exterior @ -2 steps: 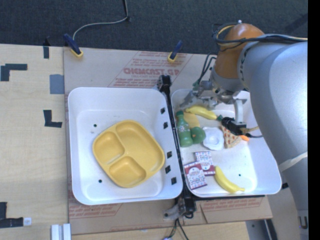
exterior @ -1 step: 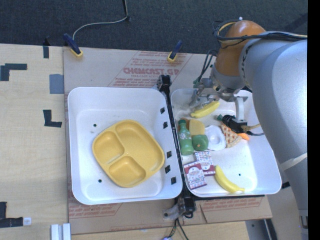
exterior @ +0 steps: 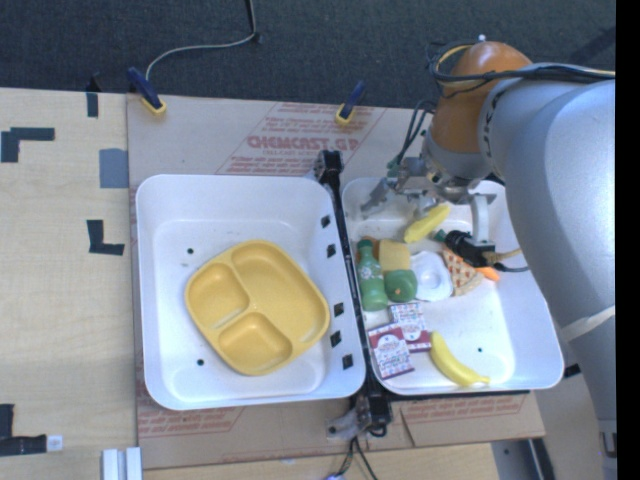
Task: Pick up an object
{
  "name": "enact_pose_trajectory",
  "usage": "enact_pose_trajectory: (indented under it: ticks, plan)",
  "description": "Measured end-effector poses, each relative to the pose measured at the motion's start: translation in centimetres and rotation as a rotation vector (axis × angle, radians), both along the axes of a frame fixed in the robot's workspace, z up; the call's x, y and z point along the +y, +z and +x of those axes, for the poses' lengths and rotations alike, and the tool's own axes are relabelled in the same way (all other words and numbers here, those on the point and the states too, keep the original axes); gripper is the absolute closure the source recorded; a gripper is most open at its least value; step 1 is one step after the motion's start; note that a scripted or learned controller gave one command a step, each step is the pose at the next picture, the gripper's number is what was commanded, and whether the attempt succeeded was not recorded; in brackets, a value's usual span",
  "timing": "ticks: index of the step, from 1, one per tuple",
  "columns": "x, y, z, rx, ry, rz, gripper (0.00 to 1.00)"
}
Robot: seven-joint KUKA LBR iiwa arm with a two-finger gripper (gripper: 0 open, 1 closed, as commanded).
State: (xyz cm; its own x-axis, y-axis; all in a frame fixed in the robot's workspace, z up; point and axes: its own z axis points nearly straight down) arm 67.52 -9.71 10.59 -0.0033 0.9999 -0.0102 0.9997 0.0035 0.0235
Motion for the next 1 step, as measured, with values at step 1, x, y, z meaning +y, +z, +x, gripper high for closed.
enact_pose_trajectory:
  ticks: [1]
  plan:
    - [-0.29,-2.05,-0.65,0.023,-0.002,0.008,0.00]
